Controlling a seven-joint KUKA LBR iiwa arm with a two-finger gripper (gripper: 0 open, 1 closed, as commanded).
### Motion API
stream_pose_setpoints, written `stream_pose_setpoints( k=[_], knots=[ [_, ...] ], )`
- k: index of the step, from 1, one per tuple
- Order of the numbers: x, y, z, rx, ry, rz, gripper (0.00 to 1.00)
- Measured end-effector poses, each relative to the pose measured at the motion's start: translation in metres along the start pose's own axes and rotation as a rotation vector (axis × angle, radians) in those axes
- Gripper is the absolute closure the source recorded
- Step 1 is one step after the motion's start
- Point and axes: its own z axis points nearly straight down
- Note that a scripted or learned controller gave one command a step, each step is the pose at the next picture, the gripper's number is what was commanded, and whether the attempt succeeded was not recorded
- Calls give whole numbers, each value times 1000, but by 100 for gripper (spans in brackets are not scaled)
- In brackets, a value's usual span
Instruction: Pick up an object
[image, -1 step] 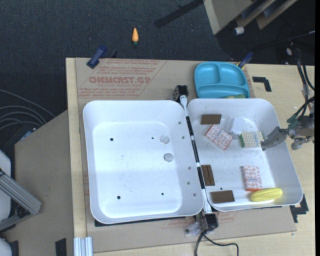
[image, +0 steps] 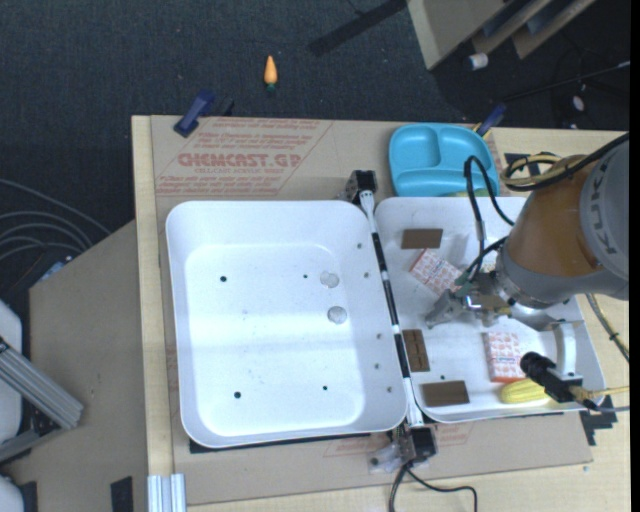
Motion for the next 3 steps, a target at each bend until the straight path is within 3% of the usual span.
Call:
stream_pose_setpoints(
  k=[1,2,3],
  knots=[
    [8,47,19,-4,-1,0,0],
    [7,47,8,-5,-2,2,100],
    [7,47,9,-5,-2,2,0]
  ],
)
